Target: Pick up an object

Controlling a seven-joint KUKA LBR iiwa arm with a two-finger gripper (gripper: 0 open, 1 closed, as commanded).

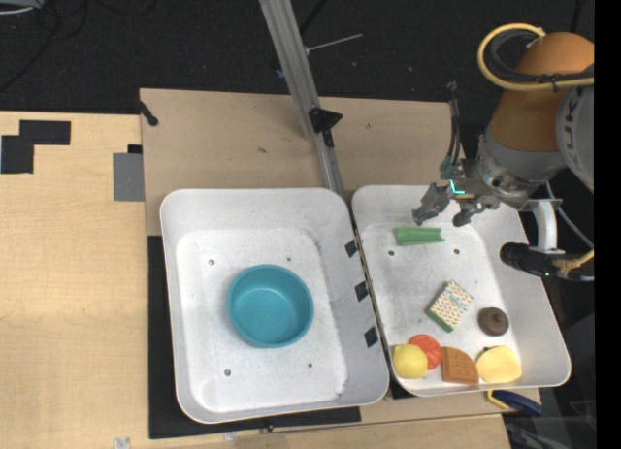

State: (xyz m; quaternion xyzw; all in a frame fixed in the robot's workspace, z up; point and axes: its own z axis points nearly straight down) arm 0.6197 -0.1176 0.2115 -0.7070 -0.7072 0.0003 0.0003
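My gripper point(448, 210) hangs over the far end of the right bin point(524, 263), its two dark fingers spread open with nothing between them. Just below and left of it lies a flat green block point(418, 236). Nearer the front of that bin lie a small green-and-white patterned box point(450, 304) and a dark brown ring-shaped piece point(494, 321). Along the front rim sit a yellow fruit point(409, 361), a red-orange piece point(425, 346), a tan bread-like piece point(459, 366) and a pale yellow round piece point(499, 365).
The left bin point(194, 243) holds a teal bowl point(271, 304). A slanted metal rail point(296, 59) rises behind the bins toward the top of the view. The arm's grey body and orange band point(539, 79) stand at the right, above the right bin's far corner.
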